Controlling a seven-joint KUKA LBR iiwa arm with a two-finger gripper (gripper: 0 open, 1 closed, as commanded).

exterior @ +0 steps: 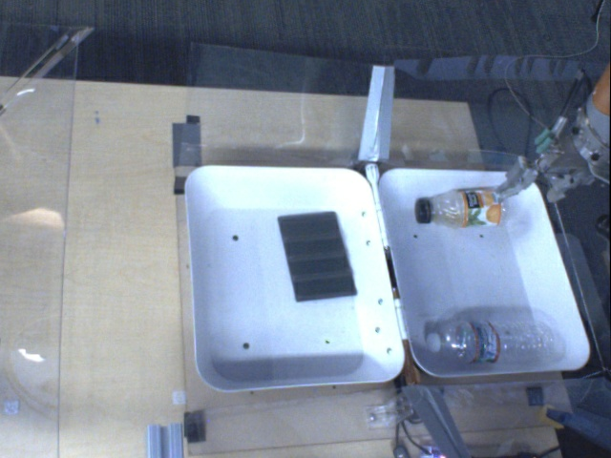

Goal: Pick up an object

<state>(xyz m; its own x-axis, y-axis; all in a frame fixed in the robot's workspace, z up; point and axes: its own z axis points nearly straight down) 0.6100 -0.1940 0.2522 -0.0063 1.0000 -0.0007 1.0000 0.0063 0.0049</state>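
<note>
From my feed: the arm [594, 127] comes in at the upper right of the frame, mostly cut off by the edge, so I only get the wrist end and some cabling. The gripper [531, 176] sits over the top right corner of the right bin [563, 265]. One thin finger [513, 182] points down-left and its tip lies right at the base end of the small bottle [459, 209]. I can't tell if it touches. The other finger merges with the bin rim and wrist hardware, so I can't tell how wide the pincer stands, and I see nothing between its fingers.

The small bottle lies on its side in the upper part of the right bin, dark cap toward frame left, orange-and-yellow label, too small to read.

A second, clear bottle [492, 340] lies on its side along the bottom of the right bin, blue label at its middle. Its body is see-through against the white floor, so its outline toward the right end is hard to trace.

The left bin [215, 284] holds a flat dark ribbed block [317, 256] near its centre, slightly turned. I can't tell what it's made of.

Clear panels around the bench throw glare at frame left.
</note>
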